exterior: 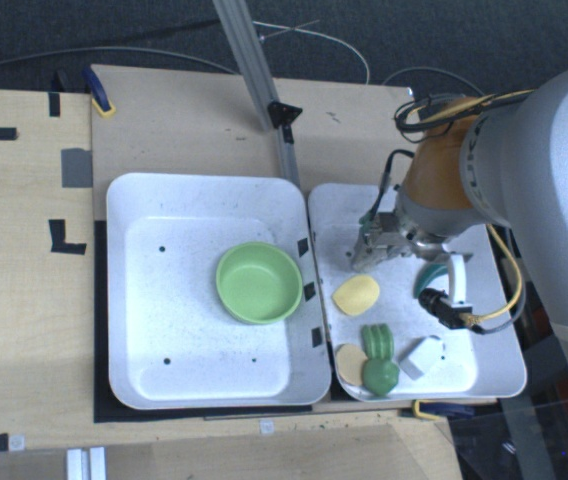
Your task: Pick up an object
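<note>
Right bin, lower frame: one green ridged plastic piece (pixel 378 358), one grey block (pixel 422 356), one yellow rounded lump (pixel 356 294).
Left white bin (pixel 144 268): one green plastic bowl (pixel 258 282), frame centre.
Gripper (pixel 366 251): above the lump; grip state cannot be told.
Surface: wooden bench (pixel 24 298); dark floor, upper frame.

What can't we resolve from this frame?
- Gripper, camera view: fingertips too small and blurred against the right bin; open or shut unclear.
- Teal-and-white object: partly covered by the arm's cable, identity unclear.
- Pale item: overlapped by the green pieces, shape unclear.
</note>
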Action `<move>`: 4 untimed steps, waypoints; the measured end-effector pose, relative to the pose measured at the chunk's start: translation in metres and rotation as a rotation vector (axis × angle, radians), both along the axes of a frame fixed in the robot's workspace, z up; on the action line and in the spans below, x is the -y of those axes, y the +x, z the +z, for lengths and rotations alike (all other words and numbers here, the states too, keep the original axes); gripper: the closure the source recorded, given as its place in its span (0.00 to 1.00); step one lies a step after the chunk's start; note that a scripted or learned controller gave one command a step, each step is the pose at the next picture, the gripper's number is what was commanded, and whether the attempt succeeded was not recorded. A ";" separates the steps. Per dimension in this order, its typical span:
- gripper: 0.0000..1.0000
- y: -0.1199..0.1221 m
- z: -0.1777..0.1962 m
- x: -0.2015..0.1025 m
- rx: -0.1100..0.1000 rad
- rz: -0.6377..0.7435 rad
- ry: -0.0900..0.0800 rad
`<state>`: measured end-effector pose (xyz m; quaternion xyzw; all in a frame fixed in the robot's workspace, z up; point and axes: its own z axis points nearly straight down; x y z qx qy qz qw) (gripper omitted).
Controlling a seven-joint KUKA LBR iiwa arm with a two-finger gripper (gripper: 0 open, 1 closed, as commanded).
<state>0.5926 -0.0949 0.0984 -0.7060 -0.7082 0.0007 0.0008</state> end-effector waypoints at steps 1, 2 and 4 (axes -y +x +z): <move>1.00 0.008 0.060 -0.002 0.006 -0.001 -0.001; 1.00 0.019 0.117 -0.005 0.007 -0.001 -0.001; 1.00 -0.005 0.120 -0.055 -0.001 0.002 0.001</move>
